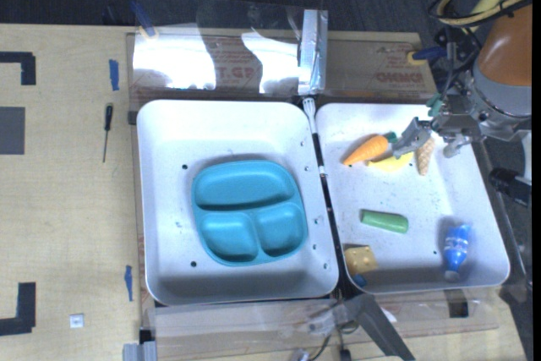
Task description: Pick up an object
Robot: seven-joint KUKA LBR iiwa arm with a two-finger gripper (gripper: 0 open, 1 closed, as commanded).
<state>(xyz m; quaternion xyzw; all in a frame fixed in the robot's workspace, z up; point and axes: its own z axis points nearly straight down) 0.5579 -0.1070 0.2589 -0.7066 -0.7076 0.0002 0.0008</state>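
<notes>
1. The bench is pale wood and carries two shallow white bins side by side.
2. The left bin holds a blue divided tray, lying flat near its middle.
3. The right bin holds the loose objects.
4. The grey arm with its orange band comes in over the right bin's far right corner.
5. The gripper hangs above the far end of the right bin; its fingers stand apart, with nothing between them.
6. An orange carrot lies just left of the gripper, touching a yellow piece beside it.
7. A pale cone-like item sits just below the gripper.
8. A green block lies near the bin's middle.
9. A blue bottle rests near the right wall.
10. A tan block sits in the near left corner.
</notes>
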